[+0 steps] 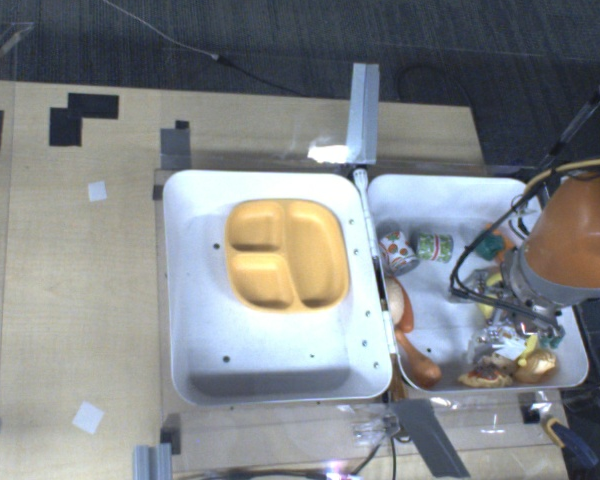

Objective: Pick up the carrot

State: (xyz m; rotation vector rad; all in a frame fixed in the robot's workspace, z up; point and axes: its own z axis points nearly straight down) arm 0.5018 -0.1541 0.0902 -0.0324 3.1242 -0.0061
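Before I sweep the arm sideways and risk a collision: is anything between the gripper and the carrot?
Nothing visible. The gripper is low in the right bin, the carrot by its left wall, with bare floor between them.

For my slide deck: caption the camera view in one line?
KUKA arm reaches into the right bin of toy food, carrot at its left edge; yellow tray sits in left bin.

Glossy white plastic bins, matt yellow plastic tray, pale wood bench

Bright overhead light, slight softness
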